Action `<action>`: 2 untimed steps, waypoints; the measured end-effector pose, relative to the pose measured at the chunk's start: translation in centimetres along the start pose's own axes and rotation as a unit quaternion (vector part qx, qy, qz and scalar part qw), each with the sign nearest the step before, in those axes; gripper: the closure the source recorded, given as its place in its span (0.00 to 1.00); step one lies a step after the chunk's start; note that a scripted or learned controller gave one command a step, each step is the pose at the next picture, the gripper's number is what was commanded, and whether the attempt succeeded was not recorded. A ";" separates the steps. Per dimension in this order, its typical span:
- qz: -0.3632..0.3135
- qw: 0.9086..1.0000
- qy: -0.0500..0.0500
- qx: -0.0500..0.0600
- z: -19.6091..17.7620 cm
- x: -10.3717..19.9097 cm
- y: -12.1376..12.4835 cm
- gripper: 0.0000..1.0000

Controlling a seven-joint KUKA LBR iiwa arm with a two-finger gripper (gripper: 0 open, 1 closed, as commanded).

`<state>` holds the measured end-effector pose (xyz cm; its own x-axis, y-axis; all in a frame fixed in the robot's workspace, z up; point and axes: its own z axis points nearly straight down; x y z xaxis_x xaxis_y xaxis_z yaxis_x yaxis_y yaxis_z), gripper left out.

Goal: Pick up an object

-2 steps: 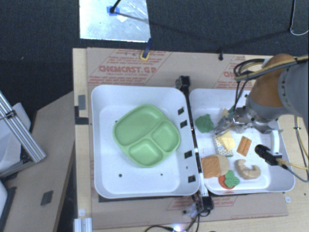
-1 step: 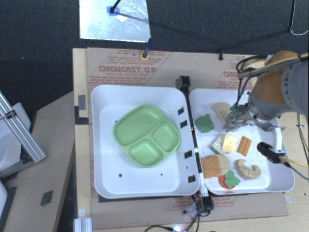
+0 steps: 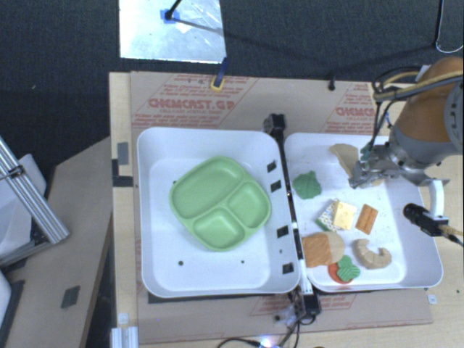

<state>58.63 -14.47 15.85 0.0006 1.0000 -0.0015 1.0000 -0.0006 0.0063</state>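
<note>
Two white bins side by side on the bench; left bin (image 3: pixel 156 259) bearing a green tray (image 3: pixel 220 202) with three compartments, lying tilted near its middle; right bin (image 3: pixel 424 270) holding the small food pieces. Gripper (image 3: pixel 360 177) low over the right bin's upper part, just beside a tan piece (image 3: pixel 344 153) near the far wall; whether touching, cannot tell. Grey arm (image 3: pixel 424 140) with orange band (image 3: pixel 428 104) reaching in from the right. Green leafy piece (image 3: pixel 307 185) near the divider, apart from the gripper; yellow cube (image 3: pixel 341 214) and orange wafer (image 3: pixel 367 218) side by side at the middle; orange slab (image 3: pixel 317 249), red-and-green piece (image 3: pixel 346 270) and tan ring piece (image 3: pixel 372 255) along the near wall.
</note>
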 end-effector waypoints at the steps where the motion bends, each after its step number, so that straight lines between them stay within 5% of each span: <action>1: -0.002 1.000 0.000 0.000 -4.6 0.2 -0.4 1.00; 2: -0.003 1.000 0.000 0.001 -6.7 0.2 -0.3 1.00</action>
<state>58.33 -14.24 22.58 -0.0046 1.0000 -0.0006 1.0000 0.0046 0.0041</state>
